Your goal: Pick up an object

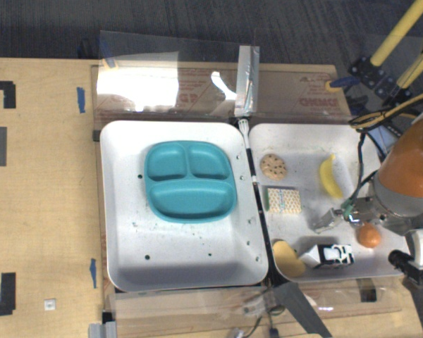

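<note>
Two shallow white bins are set side by side on the bench. The left bin (120,210) holds one teal divided plate (190,179) with three compartments, lying flat near the bin's centre. The right bin (303,136) holds the loose objects, one of each: a round tan cookie (273,165) with dark specks near the dividing wall; a yellow banana (330,177), curved and lying roughly lengthwise, to the right of the cookie; a flat square packet (283,201) with a speckled pattern and a green edge, just below the cookie; a small orange ball (369,236) near the right side; a black-and-white item (335,254) along the near wall; and a tan rounded object (289,258) in the near left corner.

The gripper (331,219) is seen low in the right bin, between the packet and the orange ball, near the banana's lower end. Whether it is apart or together cannot be told, and no object is seen between it.

Faint reddish print is visible on the cardboard (289,94) behind the bins, but it cannot be read.
</note>
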You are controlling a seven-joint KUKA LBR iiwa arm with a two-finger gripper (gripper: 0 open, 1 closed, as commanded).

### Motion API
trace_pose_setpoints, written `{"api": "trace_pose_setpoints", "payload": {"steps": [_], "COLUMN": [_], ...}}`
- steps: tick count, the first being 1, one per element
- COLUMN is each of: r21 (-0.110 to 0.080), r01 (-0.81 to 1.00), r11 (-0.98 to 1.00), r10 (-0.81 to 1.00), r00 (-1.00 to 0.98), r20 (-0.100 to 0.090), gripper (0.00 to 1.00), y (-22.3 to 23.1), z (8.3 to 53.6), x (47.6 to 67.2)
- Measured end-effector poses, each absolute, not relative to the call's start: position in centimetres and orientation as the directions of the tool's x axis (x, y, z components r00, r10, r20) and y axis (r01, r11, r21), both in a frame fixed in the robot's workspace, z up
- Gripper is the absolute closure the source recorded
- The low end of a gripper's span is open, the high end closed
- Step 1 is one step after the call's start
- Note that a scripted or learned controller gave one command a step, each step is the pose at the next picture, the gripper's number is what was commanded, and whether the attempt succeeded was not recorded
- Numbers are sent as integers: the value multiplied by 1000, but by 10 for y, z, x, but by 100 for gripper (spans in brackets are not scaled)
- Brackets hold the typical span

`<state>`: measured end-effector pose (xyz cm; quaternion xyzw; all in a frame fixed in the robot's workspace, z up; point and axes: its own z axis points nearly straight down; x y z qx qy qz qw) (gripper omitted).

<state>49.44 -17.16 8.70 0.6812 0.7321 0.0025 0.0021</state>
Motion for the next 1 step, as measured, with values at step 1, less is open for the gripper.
{"api": "trace_pose_setpoints", "payload": {"steps": [1], "r21": [9], "r01": [933], "r11": [359], "r10": [933], "r00": [-359], "r20": [-5], "gripper": [0], "y": [-130], "z": [88], "x": [540]}}
